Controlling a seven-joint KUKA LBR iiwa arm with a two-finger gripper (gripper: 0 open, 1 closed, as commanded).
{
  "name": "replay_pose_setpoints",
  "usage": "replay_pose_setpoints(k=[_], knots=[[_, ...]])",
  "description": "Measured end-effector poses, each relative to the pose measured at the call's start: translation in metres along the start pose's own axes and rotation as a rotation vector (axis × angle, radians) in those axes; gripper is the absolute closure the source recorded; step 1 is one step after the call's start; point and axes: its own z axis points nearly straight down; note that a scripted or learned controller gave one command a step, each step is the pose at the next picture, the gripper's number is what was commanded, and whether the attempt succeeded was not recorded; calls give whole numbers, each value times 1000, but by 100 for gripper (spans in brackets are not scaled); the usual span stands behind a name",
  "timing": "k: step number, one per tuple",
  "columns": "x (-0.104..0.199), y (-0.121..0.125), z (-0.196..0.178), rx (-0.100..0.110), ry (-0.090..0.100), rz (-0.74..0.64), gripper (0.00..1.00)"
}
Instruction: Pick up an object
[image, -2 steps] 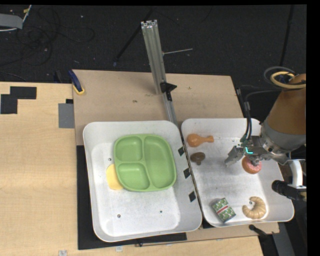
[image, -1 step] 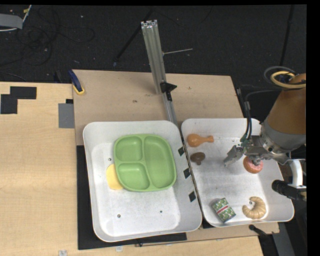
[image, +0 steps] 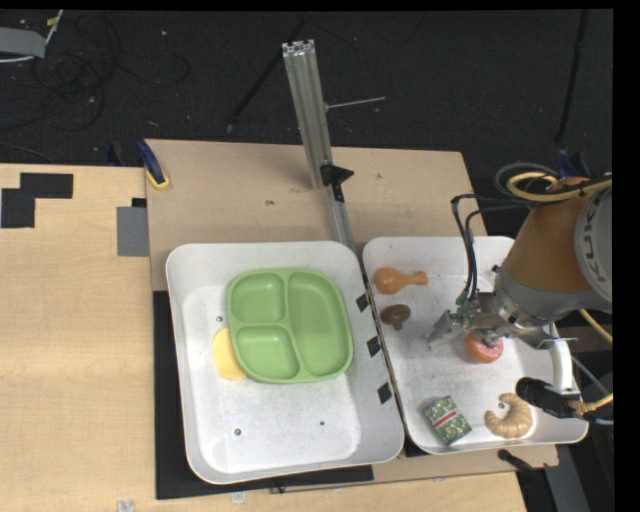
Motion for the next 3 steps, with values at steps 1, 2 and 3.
replay_pose_setpoints(k=[1,2,3], knots=[[-1,2,25,-14,-4,2,0],[-3,1,18,-10,-5,6,100],[-1,-1,-25,-10,-2,0,100]])
